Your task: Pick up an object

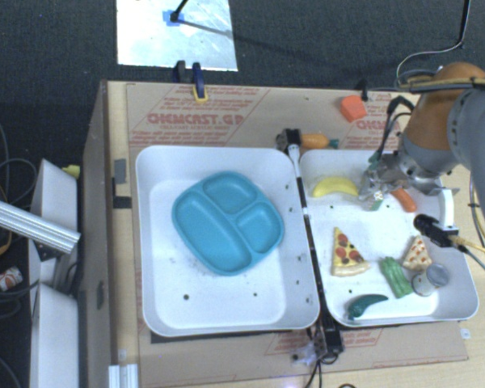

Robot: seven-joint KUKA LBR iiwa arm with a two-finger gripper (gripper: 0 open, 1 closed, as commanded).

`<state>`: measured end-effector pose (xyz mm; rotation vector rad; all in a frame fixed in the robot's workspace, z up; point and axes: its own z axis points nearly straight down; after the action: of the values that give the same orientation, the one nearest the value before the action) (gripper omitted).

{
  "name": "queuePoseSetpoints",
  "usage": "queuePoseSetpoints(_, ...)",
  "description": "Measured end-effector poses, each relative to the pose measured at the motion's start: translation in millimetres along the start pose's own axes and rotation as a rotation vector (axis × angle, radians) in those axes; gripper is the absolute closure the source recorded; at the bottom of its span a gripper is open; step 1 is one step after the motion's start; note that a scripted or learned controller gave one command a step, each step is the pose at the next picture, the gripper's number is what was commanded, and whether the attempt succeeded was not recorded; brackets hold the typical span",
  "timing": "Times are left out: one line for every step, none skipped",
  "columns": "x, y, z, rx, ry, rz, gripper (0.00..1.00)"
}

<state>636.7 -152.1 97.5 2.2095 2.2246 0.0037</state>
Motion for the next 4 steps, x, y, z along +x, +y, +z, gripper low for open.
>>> queuePoseSetpoints(-50, 33, -55, 0.002, 0.0, 0.005, 1.0)
queuePoseSetpoints(-49, 32, -54, 0.003, 0.001, 0.004, 0.0)
queuePoseSetpoints(-39, -51, -6, 0.008, 0.003, 0.005, 0.0)
queuePoseSetpoints(-31, 30, 9, 0.023, 0.007, 0.009, 0.0)
